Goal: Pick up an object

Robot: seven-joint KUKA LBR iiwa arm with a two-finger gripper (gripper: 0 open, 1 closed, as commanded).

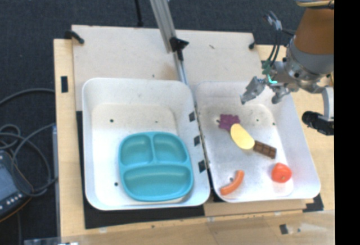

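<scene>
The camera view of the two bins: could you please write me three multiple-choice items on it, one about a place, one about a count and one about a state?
1. Where does the blue divided tray lie?
A. in the left bin
B. in the right bin
C. on the bare bench

2. How many loose items lie in the right bin?
A. two
B. five
C. eight

3. How is the gripper placed?
A. pressed on the tray
B. above the right bin's far edge, holding nothing
C. lifting the red ball

Key:
1 A, the blue divided tray sits inside the left bin.
2 B, the right bin holds a purple piece, yellow piece, brown bar, orange sausage and red ball.
3 B, the gripper has nothing between its fingers.
</scene>
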